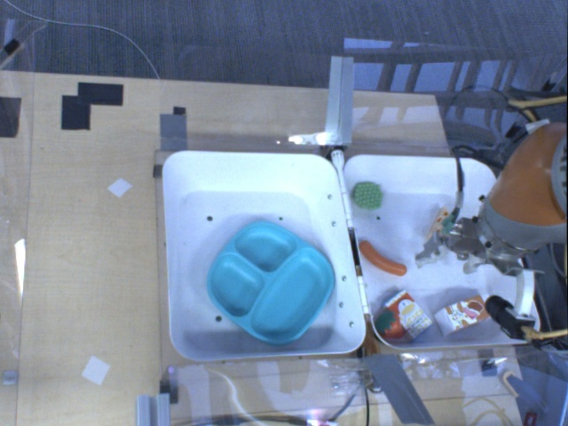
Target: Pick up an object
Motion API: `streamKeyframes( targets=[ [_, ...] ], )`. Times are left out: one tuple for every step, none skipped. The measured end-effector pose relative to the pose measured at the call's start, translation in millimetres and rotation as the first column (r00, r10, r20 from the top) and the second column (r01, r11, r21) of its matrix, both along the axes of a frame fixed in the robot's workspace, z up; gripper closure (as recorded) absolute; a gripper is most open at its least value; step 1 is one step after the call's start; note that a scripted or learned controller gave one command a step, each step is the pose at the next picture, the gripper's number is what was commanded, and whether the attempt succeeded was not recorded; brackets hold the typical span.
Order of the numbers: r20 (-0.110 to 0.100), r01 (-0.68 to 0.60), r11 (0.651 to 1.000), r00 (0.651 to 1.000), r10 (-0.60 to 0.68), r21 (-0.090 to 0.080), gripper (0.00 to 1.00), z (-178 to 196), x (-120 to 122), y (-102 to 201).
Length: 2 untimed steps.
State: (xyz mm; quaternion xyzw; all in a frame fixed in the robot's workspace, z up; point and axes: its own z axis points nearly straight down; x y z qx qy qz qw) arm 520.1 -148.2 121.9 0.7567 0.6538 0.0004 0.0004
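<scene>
White plastic walls crowd the right bin (399, 169), where the gripper (444, 242) hangs near its right edge; I cannot tell its state. The sausage (382, 258) lies just left of it, the green ball (366, 194) at the far-left corner, and two small cartons (406, 316) (461, 313) along the near edge. The rounded sausage could roll aside or slip, leaving the gripper with nothing.

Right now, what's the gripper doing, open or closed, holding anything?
Gripper: cannot be told whether open or closed; it is over the right bin, with nothing visibly held.
</scene>
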Motion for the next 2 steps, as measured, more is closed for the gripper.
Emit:
streamKeyframes(
  targets=[
    [0.003,-0.149,0.989,0.989,0.149,-0.001,0.00,-27.0,81.5,-23.5],
    [0.006,-0.096,0.995,0.995,0.096,-0.002,0.00,-34.7,98.3,-22.3]
  ],
)
